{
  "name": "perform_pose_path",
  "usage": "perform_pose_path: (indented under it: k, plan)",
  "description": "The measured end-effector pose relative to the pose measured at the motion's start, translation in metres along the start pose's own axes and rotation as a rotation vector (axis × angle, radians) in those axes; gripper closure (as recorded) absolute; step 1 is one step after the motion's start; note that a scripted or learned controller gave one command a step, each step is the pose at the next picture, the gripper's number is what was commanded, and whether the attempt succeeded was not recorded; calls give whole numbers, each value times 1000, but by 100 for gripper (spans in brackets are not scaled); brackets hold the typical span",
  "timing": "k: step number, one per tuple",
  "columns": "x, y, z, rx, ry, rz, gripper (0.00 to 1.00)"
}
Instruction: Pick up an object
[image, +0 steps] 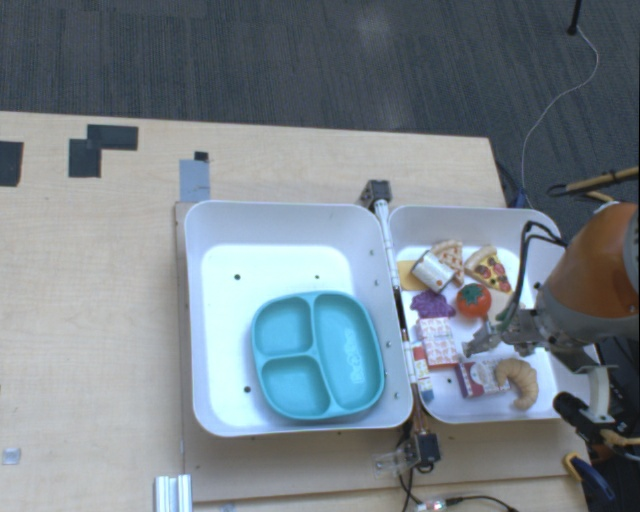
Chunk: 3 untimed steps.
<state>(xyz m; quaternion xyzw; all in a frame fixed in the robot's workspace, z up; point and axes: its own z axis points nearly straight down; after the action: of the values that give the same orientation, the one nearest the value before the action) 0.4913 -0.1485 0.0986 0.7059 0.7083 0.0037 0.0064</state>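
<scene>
The hand (487, 340) hovers low over the crowded right white bin (540, 228); its opening cannot be told. Risk: the tan croissant-shaped toy (520, 381) and red packet (478, 380) touch, so a descent may snag both or neither.

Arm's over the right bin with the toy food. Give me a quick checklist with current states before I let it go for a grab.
1. Gripper is over the right bin, not the left bin: ok.
2. A target lies close by: the croissant and the red packet are just below it in the camera view: ok.
3. Fingers open for the grab: cannot tell, too blurred.
4. Nothing already held: cannot tell.
5. Items spaced for a clean pick: not ok; tomato, grapes, pizza slice and packets crowd together.
6. Blue tray lies flat in the left bin, out of the way: ok.
</scene>
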Motion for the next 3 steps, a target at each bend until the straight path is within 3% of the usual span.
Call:
perform_pose_path:
  k: [1,2,3]
  plan:
    - [1,2,-11,-4,0,-2,100]
    - [1,2,-10,-3,0,-2,0]
    - [45,0,8,-7,-9,9,0]
